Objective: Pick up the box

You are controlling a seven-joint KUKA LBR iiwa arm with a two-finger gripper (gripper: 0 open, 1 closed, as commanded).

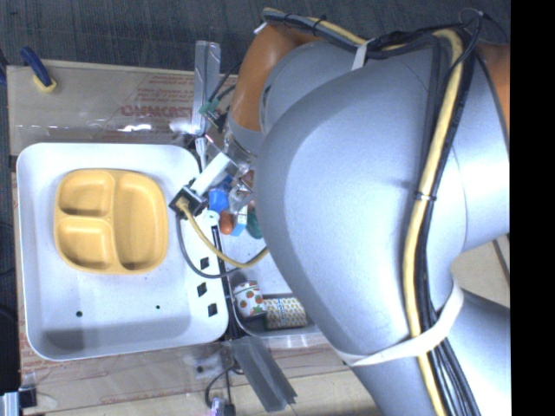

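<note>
Looming over the right bin [260, 326], the grey arm [364, 189] hides most of that bin from the camera. Its orange band [256, 68] is seen near the top, above the dividing wall between the two bins. The gripper is hidden under the arm's bulk, so whether it is apart or together cannot be told. A box cannot be picked out with certainty; a small patterned item [249, 299] with red and green spots is seen at the right bin's near left corner, touching a striped item [284, 312] just beside it. Blue, orange and teal objects [231, 215] are glimpsed against the arm's edge, by the dividing wall. In the left bin [104, 319] a yellow divided tray [111, 219] lies toward the far left part. A yellow cable [217, 248] is looped over the dividing wall.
</note>
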